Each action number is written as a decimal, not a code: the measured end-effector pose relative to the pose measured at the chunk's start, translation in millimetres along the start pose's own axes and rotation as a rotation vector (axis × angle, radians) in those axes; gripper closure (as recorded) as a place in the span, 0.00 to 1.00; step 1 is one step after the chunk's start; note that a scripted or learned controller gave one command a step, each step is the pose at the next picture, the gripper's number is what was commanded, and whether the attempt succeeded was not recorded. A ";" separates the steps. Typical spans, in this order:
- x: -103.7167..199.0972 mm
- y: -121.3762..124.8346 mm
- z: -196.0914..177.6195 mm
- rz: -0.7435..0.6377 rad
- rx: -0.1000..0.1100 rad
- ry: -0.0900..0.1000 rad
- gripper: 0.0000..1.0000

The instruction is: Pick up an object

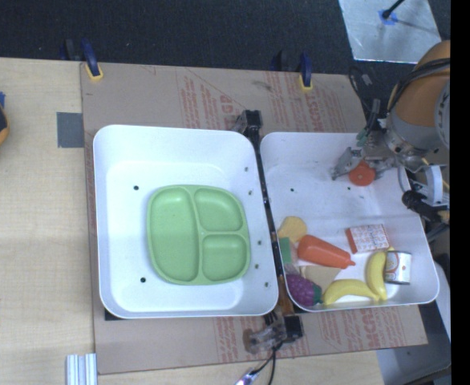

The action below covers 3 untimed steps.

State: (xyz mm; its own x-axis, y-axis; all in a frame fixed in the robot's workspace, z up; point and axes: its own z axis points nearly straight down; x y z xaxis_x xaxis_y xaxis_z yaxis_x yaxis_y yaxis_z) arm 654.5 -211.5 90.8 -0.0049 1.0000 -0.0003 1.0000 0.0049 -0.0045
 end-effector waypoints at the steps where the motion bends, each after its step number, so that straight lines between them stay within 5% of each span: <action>1: -0.9 0.9 -12.0 -0.003 -0.001 -0.002 1.00; 3: 1.4 1.7 -1.5 -0.001 0.000 0.001 1.00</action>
